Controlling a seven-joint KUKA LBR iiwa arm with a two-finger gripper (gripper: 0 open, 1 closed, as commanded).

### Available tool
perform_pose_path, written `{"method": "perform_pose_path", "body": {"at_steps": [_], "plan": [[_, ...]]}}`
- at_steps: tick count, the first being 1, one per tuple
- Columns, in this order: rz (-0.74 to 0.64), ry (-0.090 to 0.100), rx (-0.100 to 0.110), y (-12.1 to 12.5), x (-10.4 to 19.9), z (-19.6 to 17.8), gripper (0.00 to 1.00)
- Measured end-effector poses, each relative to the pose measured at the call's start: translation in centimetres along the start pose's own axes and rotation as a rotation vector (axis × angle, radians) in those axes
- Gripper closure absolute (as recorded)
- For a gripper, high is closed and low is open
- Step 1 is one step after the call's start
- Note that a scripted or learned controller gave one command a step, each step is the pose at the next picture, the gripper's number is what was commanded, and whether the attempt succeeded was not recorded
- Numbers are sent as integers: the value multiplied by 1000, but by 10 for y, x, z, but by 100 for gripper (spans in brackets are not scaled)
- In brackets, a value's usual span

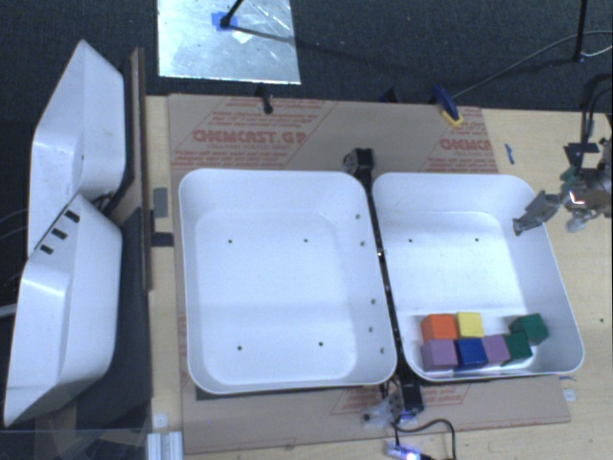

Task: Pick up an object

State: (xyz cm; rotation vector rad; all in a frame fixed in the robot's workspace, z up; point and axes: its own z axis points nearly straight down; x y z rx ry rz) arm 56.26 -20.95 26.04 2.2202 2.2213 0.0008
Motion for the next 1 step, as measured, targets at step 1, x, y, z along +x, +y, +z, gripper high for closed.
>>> {"method": "perform_pose_path", "body": {"at_steps": [1], "plan": [[-6,1,-3,68,55,-36,0]]}}
